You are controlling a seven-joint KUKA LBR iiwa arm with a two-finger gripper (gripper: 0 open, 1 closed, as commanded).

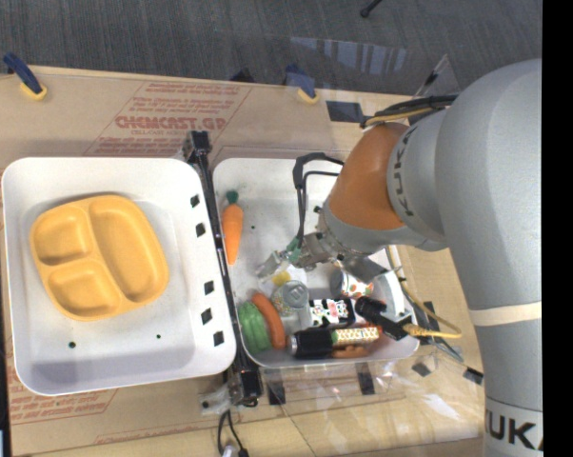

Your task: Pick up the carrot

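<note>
I can't tell how the gripper (301,251) is set; it hangs low in the right bin (267,174) above a heap of small items. The carrot (232,232) lies by the bin's left wall, apart from it. A yellow tray (98,255) sits in the left bin (20,184)

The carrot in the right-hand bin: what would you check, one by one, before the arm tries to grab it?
1. Carrot in plain sight: ok. It lies near the left wall of the right bin, green end pointing away from the camera.
2. Room around the carrot: ok. Nothing lies on it; the heap of toys sits nearer the camera.
3. Gripper over the carrot: not ok. It is off to the carrot's right, above the heap.
4. Gripper free of any object: cannot tell; the wrist and clutter hide it.
5. Grip room on the wall side: cannot tell. The carrot lies close to the bin wall.
</note>
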